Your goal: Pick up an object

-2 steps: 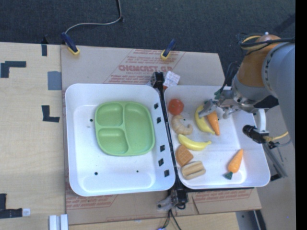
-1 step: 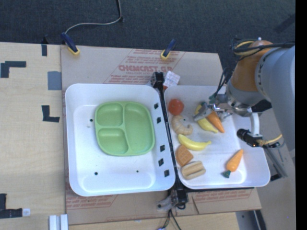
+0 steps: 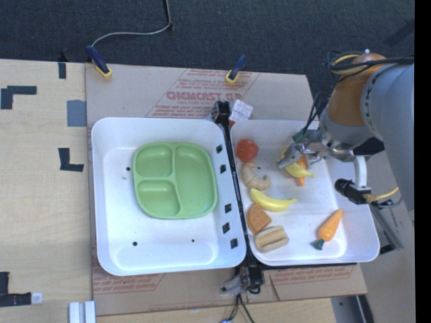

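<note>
Seemingly the pick is under way but not finished. From the one overhead camera view, the gripper (image 3: pixel 296 157) is low in the right bin (image 3: pixel 350 247), its tip down at a small yellow item (image 3: pixel 300 171) with a bit of orange beside it; what that item is, is too small to tell. Whether the jaws are spread or pinching it cannot be told from this angle, so no hold can be claimed. My judgement: the approach is done, while a confirmed grasp and the lift are left.

The right bin carries the loose things: a red tomato (image 3: pixel 246 149) near the divider, a pale knobbly piece (image 3: pixel 256 177) just below it, a banana (image 3: pixel 271 200) lying in the middle, an orange wedge-like piece (image 3: pixel 258 217) beside a bread roll (image 3: pixel 271 238) toward the near edge, and a carrot (image 3: pixel 328 226) near the right corner, well apart from the gripper.

The left bin (image 3: pixel 108 241) holds a green divided tray (image 3: pixel 175 180), lying flat, its three compartments bare. Both bins rest on cardboard (image 3: pixel 195 93) over the tabletop (image 3: pixel 34 200).
</note>
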Robot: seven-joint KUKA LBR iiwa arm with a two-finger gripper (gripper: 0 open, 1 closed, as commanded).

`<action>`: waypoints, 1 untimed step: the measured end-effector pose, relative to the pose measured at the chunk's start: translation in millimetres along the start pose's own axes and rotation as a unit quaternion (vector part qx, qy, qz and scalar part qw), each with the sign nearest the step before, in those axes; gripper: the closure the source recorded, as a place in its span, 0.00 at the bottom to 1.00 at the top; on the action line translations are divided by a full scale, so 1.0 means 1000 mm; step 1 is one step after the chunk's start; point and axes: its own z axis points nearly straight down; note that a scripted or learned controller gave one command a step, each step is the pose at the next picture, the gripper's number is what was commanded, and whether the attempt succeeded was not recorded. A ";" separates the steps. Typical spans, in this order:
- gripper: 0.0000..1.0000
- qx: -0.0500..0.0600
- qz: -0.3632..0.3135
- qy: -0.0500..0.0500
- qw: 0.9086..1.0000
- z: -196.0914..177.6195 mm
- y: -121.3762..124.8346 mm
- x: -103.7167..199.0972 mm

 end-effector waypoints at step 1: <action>1.00 0.001 -0.001 0.002 1.000 -0.085 0.002 0.061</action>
